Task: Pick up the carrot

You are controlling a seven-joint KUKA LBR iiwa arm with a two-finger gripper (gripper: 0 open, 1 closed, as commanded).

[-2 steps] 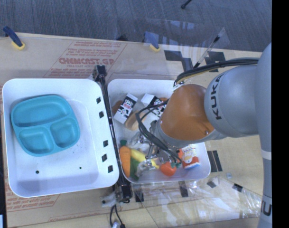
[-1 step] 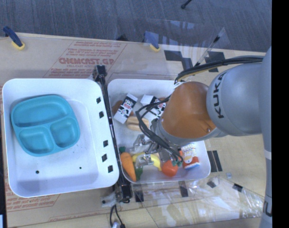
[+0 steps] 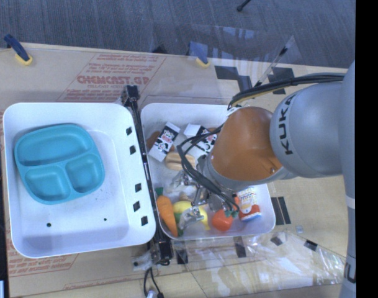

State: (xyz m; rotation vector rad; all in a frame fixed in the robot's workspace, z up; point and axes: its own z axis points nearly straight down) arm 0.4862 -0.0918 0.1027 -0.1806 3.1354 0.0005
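The carrot is seen lying in the near left corner of the right bin, against its wall, beside a yellow toy and a tomato. The gripper is lowered among the clutter just beside it, presumably to reach it. Whether the jaws are spread or pressed together cannot be told. A blue tray is kept apart in the left bin.
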